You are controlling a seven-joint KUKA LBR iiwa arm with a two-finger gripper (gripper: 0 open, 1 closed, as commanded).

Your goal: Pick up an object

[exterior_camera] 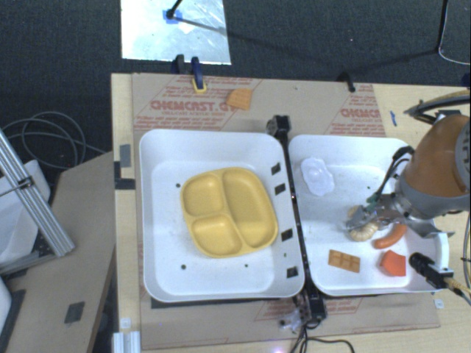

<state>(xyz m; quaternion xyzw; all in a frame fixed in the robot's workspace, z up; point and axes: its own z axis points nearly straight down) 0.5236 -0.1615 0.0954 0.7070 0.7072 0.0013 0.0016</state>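
Camera view, looking down at a slant: grey arm w/ orange band [441,160] comes in from 3 o'clock and bends down into the right shallow white bin [346,282]. Gripper [366,218] sits low over that bin's middle, at about 9 o'clock from the wrist. Its tip is right on top of a small pale tan lumpy object [360,232], which lies on the bin floor directly under and touching or nearly touching the tip; can't tell which. Finger spread can't be made out at this res, and whether the tan lump is actually between them isn't visible.

Other items in the right bin, relative to the tan lump:
- orange-red sausage-shaped piece [390,236] just beside it at 3 o'clock, lying tilted.
- orange wedge-like block [393,264] near, at 4 o'clock, close to the bin's front-right corner.
- brown flat rectangular bar w/ segments [344,260] near, at 6 o'clock, apart from the lump.
- clear crumpled plastic cup-like thing [317,176], well apart at 11 o'clock, toward the bin's back-left.

Left shallow white bin [158,271] holds a yellow three-compartment plastic tray [229,212], roughly centred, turned at a slant.

Outside the bins: small tan flat piece [239,98] on the cardboard-covered bench [353,109] at 12 o'clock from the left bin, and a shiny silver sheet [176,20] on the dark floor beyond it.
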